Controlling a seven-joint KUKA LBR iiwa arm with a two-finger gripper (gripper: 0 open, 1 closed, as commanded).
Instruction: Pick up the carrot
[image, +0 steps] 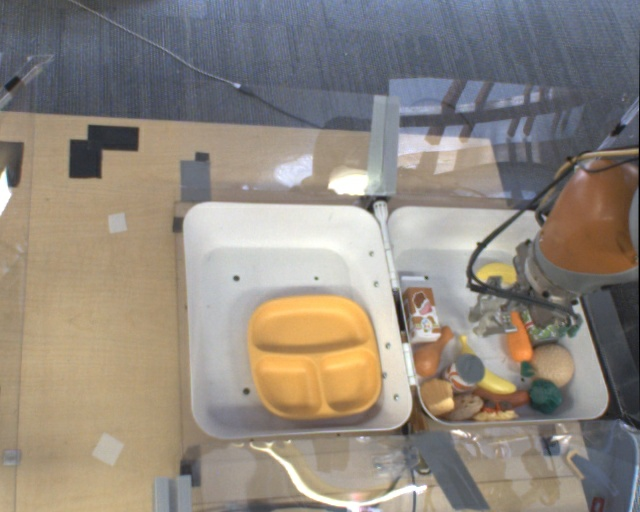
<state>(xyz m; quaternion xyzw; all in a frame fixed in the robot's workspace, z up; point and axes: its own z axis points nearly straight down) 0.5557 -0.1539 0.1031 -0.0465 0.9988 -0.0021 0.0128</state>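
Note:
The carrot (519, 342) is a short orange piece with a green top, lying in the right bin (440, 240) towards its front right. My gripper (512, 318) hangs just over the carrot's upper end, below the arm's orange band (595, 225). The wrist body hides where the gripper meets the carrot, so I cannot tell whether it touches or holds it. The carrot looks to be resting among the other toys.
Around the carrot lie a tan ball (555, 364), green broccoli (546, 396), a banana (497, 381), a grey can (468, 370), a small carton (422, 313) and a yellow piece (494, 273). The left bin (230, 250) holds a yellow divided plate (315, 355).

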